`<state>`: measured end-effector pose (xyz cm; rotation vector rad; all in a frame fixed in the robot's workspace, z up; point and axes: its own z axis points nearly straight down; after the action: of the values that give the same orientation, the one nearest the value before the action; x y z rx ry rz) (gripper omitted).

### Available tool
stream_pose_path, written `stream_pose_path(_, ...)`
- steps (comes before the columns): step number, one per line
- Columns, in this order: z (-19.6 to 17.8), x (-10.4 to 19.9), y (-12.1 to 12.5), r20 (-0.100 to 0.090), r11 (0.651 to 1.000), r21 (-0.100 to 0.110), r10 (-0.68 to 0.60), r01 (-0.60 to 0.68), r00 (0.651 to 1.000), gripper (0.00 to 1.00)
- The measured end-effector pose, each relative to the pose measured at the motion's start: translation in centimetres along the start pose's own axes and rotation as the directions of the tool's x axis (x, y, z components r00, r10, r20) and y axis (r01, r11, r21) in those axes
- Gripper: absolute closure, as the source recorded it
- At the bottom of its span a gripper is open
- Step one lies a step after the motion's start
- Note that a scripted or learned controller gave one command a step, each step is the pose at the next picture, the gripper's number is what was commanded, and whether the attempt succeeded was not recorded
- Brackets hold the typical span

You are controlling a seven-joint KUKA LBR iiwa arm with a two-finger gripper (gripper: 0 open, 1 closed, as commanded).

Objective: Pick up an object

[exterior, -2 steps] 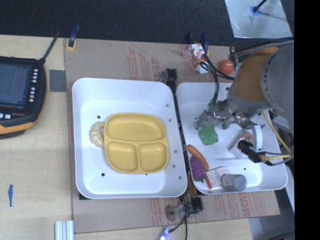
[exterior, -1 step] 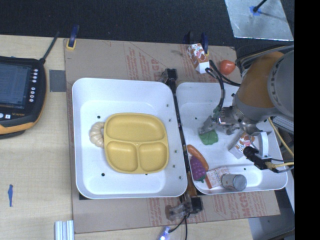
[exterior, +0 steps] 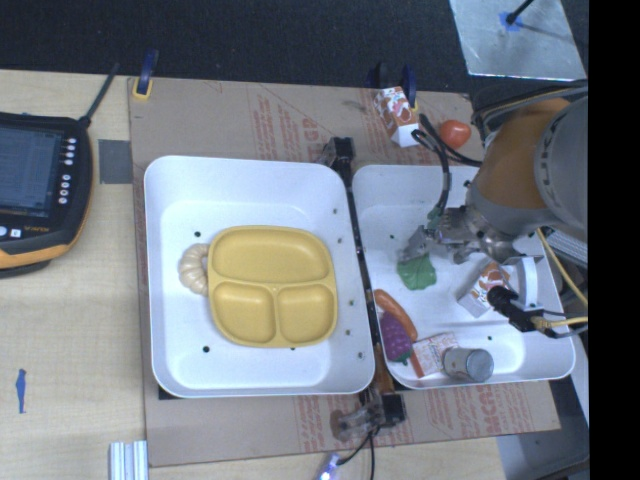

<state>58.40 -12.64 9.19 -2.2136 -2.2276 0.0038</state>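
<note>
Bins sit side by side on the bench, both white and shallow. The left bin (exterior: 170, 268) has a big yellow tray (exterior: 272, 285) in it, split into three parts. A pale round lump (exterior: 192, 267) peeks out from under the tray's left edge.

The right bin (exterior: 385, 193) has the arm (exterior: 525, 163) reaching over it, grey with an orange band. Its gripper (exterior: 432, 236) hangs low in the bin, right above a green thing (exterior: 417, 272). It may be touching the green thing's top, but I cannot tell if it is grabbing or let go.

A small carton (exterior: 484, 290) lies near the bin's right side. A silver can (exterior: 468, 364) rests in the front, next to a red and white packet (exterior: 432, 353). A purple thing (exterior: 396, 339) and an orange stick (exterior: 392, 310) lie by the left wall.
</note>
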Motion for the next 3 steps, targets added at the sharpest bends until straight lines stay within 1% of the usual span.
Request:
stream_pose_path(1,0.0,1.7,0.8,0.001,1.000,0.000,-0.001,0.001,1.000,0.00)
stream_pose_path(2,-0.1,0.6,7.0,-0.001,1.000,0.000,0.001,-0.001,1.000,0.00)
stream_pose_path(3,0.0,2.0,0.7,0.000,1.000,0.002,0.002,-0.002,1.000,0.00)
